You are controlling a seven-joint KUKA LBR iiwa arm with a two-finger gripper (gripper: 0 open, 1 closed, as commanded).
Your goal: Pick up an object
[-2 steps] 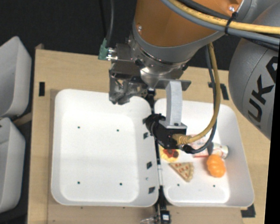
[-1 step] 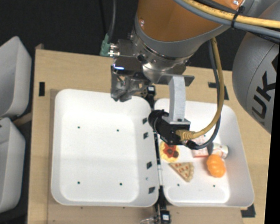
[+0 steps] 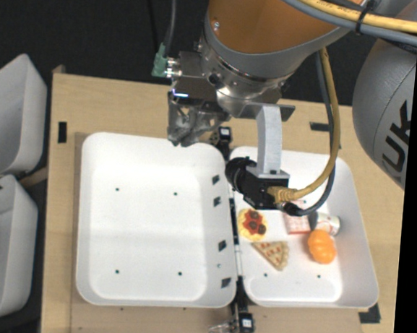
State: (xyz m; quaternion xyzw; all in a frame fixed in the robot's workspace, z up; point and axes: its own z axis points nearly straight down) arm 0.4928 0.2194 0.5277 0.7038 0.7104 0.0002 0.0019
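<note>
We saw the pincer (image 3: 190,128) over the far rim of the left bin (image 3: 145,229), near the wall it shares with the right bin (image 3: 296,284). It was dark and crowded by the wrist, so we could not tell whether it stood wide or narrow. The things lay in the right bin: an orange (image 3: 321,247), a pizza slice (image 3: 272,253) just beside a yellow disc (image 3: 250,224) with red spots, and what looked like a red-and-white packet (image 3: 298,222). Both bins sat on the counter (image 3: 68,114).
</note>
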